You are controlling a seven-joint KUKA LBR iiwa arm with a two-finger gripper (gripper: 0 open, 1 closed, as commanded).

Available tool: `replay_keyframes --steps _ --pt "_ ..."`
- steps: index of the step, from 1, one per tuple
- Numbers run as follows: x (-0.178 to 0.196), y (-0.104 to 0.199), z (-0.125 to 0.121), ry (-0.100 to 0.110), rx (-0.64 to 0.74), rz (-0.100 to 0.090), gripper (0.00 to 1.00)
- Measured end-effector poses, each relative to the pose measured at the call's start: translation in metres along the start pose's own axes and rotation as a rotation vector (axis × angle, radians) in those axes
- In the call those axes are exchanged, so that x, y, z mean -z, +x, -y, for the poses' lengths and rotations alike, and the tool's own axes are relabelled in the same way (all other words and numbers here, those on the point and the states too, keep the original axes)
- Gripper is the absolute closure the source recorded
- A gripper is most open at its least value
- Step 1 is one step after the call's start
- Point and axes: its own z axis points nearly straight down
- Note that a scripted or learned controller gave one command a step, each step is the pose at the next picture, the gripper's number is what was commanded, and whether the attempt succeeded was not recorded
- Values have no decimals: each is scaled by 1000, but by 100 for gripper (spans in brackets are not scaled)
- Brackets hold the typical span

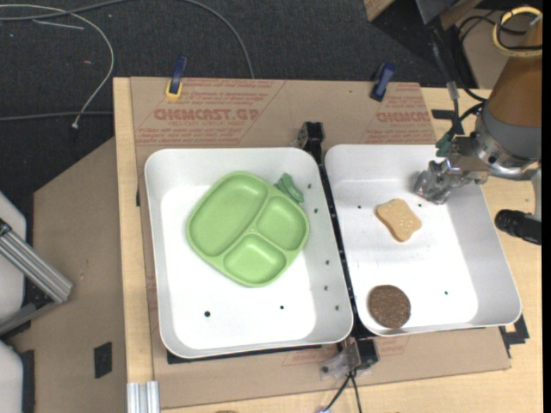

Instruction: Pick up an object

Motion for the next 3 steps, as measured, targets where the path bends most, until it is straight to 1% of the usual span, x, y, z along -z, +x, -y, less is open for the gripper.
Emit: replay_keyframes --steps 1,2,3 --pt "-4 44 -13 0 -1 1 100" --pt "4 99 -19 -1 1 0 100" --pt "-2 162 -31 0 1 0 100"
